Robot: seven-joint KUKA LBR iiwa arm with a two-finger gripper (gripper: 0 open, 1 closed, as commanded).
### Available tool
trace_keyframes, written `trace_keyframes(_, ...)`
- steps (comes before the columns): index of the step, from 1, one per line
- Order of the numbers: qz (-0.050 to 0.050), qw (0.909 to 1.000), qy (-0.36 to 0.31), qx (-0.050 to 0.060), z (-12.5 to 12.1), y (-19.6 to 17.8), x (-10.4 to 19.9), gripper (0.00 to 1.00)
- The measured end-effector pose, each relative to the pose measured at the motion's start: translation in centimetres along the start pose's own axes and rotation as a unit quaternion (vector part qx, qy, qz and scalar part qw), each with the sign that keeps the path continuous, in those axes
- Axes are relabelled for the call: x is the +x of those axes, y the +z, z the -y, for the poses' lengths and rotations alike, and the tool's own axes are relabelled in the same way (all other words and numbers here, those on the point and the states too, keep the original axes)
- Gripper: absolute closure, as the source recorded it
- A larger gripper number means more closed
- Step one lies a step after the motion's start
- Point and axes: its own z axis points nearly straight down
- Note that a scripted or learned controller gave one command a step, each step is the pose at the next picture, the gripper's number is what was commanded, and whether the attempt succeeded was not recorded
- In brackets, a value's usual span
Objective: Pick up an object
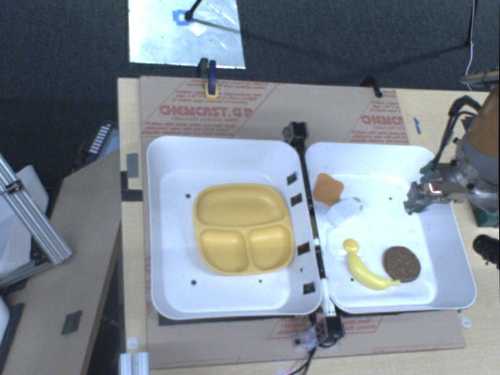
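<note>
The right bin (437, 295) holds a yellow banana (364, 267), a round brown cookie (401, 263), an orange-brown piece like bread (328, 187) and a small pale clear object (344, 209). My gripper (417, 199) hangs over the right side of that bin, above and to the right of the cookie. It is small and dark in the camera view. No object is visible between its tips.
The left bin (168, 178) carries a yellow divided tray (238, 227). A black divider with clips (305, 209) runs between the bins. Both bins rest on a cardboard sheet (258, 104). A yellow clamp (211, 80) sits at the bench's back edge.
</note>
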Motion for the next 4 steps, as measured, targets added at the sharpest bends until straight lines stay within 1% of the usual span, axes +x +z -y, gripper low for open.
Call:
trace_keyframes(2, -0.002, 1.0, -0.002, 0.002, -1.5, -0.6, 10.2, 1.0)
trace_keyframes(3, -0.002, 1.0, -0.002, 0.003, -1.7, -0.4, 15.6, 1.0)
trace_keyframes(4, -0.002, 1.0, -0.002, 0.003, -3.4, 1.7, 20.6, 1.0)
